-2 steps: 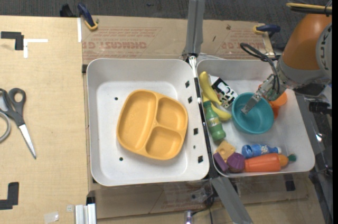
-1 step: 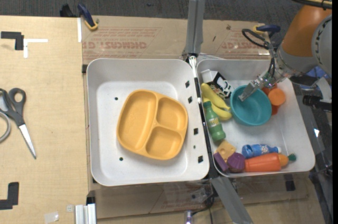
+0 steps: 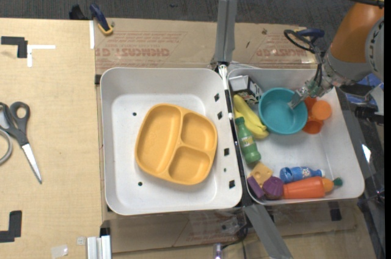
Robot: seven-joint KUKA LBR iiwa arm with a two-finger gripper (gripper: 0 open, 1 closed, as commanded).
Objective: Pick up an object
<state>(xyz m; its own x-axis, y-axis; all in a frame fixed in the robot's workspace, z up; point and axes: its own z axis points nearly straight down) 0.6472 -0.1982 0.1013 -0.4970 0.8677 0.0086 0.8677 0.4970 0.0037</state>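
Observation:
The right bin (image 3: 342, 157) holds a teal bowl (image 3: 282, 112), a yellow banana (image 3: 249, 118), a green bottle (image 3: 247, 142), an orange cup (image 3: 316, 115), an orange carrot (image 3: 305, 187), a blue bottle (image 3: 300, 173) and a purple piece (image 3: 272, 189). My gripper (image 3: 300, 98) reaches down from the upper right and sits at the bowl's right rim, just left of the orange cup. The bowl overlaps the banana's upper end. The left bin (image 3: 116, 148) holds a yellow divided plate (image 3: 177, 143).
A raised divider (image 3: 227, 123) separates the two bins. Scissors (image 3: 21, 135) lie on the wooden bench at the far left. A small yellow block (image 3: 261, 173) sits near the purple piece. A dark item (image 3: 247, 87) lies in the right bin's back left corner.

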